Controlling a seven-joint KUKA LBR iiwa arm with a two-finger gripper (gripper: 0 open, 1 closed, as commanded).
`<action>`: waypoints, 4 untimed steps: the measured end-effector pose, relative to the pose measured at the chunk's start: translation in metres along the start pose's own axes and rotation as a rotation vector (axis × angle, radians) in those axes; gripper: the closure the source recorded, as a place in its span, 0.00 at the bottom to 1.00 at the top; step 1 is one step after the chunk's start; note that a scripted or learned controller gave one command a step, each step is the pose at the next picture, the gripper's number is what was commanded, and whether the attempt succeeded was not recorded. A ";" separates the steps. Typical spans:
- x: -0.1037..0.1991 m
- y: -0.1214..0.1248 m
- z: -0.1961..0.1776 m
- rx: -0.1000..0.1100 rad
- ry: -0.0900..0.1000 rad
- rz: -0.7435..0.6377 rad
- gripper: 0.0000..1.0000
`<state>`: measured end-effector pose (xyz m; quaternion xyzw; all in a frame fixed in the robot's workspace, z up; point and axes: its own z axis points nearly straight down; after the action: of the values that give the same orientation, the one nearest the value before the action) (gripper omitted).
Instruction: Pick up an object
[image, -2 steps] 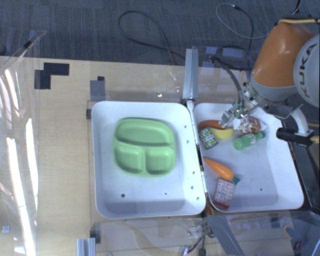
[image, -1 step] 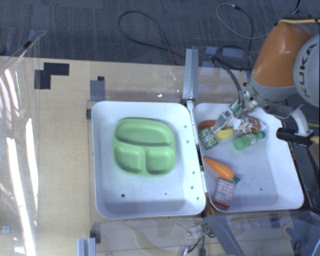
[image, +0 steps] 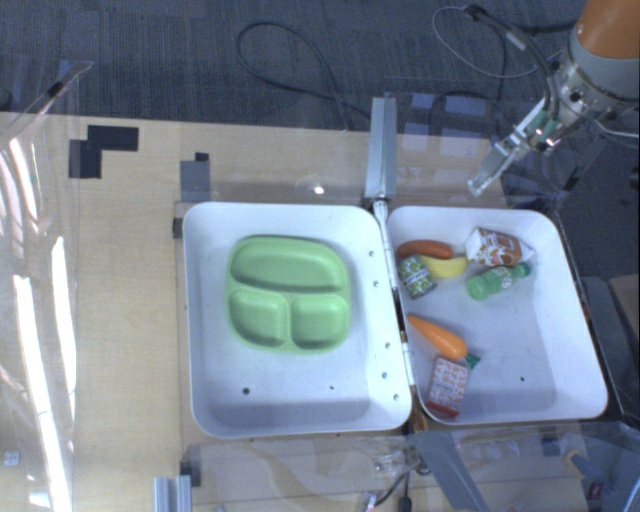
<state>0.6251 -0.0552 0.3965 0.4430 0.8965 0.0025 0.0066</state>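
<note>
We judge the carrot (image: 437, 337) the easiest pick: light, stiff, smooth plastic, lying alone mid-way in the right bin (image: 560, 390); we would pinch across its thick middle; whether the claw (image: 490, 170), raised beyond the bin, is apart, we cannot tell.
</note>
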 end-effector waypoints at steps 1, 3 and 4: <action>-0.028 -0.002 0.149 0.005 0.005 -0.034 0.00; -0.061 -0.011 0.309 0.013 0.011 -0.312 0.00; -0.041 -0.029 0.308 0.005 0.000 0.126 0.00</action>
<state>0.6314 -0.1058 0.0890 0.4985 0.8669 0.0009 0.0053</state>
